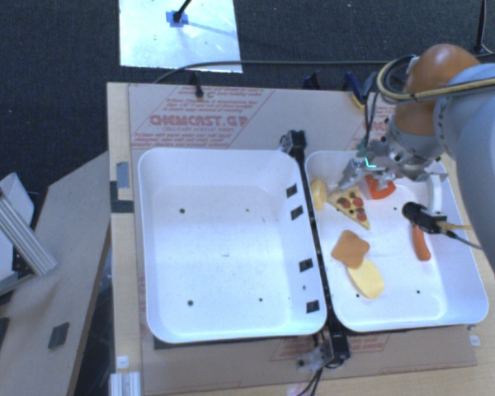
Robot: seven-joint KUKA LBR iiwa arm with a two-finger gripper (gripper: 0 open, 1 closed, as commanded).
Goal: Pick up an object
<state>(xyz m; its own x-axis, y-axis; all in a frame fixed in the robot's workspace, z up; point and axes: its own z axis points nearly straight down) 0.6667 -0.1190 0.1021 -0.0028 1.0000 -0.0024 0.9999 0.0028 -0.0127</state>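
My gripper hangs low over the back of the right bin, just above and behind a toy pizza slice. A red piece lies right beside it, partly hidden under the wrist. At the bin's left wall sits a small yellow piece. Nearer the front lie an orange toast-like piece and a pale yellow piece, touching each other. To the right lies a red sausage. Nothing is visibly held.
The left bin stands beside the right one, with a black divider strip where they meet. Both rest on a board with red lettering. A metal frame stands off the bench at the left.
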